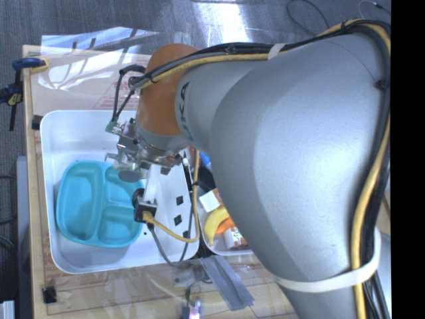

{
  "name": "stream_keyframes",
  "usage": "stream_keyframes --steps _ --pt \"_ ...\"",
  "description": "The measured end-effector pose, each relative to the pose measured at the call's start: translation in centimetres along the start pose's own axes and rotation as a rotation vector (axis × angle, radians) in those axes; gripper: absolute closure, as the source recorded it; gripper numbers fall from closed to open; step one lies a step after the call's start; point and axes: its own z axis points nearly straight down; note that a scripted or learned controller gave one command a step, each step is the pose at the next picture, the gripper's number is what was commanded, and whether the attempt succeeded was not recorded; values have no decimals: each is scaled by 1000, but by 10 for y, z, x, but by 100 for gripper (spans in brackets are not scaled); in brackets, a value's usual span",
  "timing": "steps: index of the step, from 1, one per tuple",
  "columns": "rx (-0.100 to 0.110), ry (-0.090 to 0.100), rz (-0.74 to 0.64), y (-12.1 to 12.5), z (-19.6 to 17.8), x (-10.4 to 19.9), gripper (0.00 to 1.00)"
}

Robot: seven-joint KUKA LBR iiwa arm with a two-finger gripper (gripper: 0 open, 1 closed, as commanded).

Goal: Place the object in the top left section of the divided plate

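Observation:
A light blue divided plate (89,205) lies in the left white bin (63,135), toward its lower left. The arm's grey bulk and orange band (163,98) come in from the right and cover much of the view. The wrist and gripper (129,171) hang over the plate's right edge, above its upper right compartments. The arm's body hides the fingertips, and I cannot make out any object between them. The plate's sections that show hold nothing.
The right bin (219,244) is mostly hidden under the arm; a yellow object (214,223), an orange item (232,236) and a white packet (208,200) peek out. A yellow cable (174,232) loops down below the wrist. A blue clamp (23,64) sits at the bench's left corner.

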Motion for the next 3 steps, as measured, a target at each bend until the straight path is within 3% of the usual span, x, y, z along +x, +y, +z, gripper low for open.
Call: stream_keyframes --steps 1,2,3 --pt "-2 1 1 1 0 0 0" --pt "-3 1 183 52 -42 -25 0" --pt "-2 3 215 43 -99 -20 0"
